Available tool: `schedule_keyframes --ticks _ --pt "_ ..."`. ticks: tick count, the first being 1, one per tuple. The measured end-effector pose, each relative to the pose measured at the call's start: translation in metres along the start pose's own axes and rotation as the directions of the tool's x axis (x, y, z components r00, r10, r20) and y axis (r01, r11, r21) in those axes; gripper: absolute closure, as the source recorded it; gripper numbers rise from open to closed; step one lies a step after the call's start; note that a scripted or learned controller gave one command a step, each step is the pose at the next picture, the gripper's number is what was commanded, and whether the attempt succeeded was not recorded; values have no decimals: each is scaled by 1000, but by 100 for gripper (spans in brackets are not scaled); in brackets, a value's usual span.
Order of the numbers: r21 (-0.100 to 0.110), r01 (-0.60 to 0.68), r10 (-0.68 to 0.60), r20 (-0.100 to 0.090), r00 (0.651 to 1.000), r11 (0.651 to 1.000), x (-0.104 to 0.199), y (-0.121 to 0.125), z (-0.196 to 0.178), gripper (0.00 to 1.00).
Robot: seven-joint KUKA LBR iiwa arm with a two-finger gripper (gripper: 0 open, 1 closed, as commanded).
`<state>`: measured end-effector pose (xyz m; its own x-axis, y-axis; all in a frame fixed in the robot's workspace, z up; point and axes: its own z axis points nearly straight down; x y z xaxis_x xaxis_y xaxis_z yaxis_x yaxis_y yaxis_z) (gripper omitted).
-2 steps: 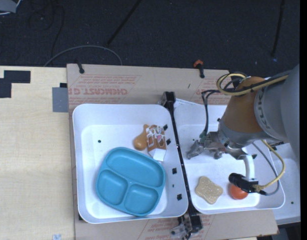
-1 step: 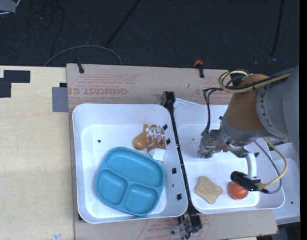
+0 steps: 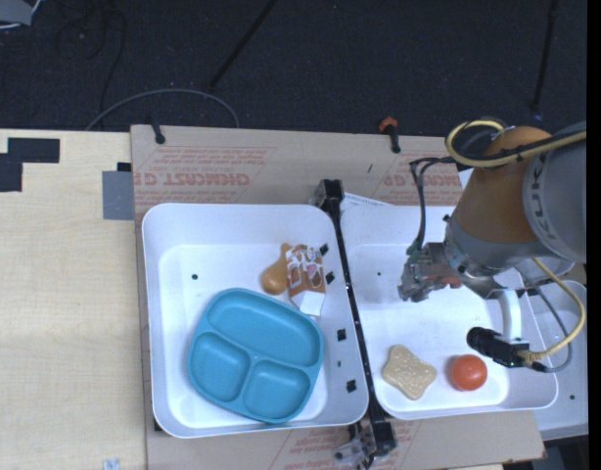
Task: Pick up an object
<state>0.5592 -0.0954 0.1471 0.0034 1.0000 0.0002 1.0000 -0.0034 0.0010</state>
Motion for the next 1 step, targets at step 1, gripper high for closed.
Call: schedule_keyframes --ticks 1 --pt "-2 4 -4 0 1000 1000 6 8 -55 100"
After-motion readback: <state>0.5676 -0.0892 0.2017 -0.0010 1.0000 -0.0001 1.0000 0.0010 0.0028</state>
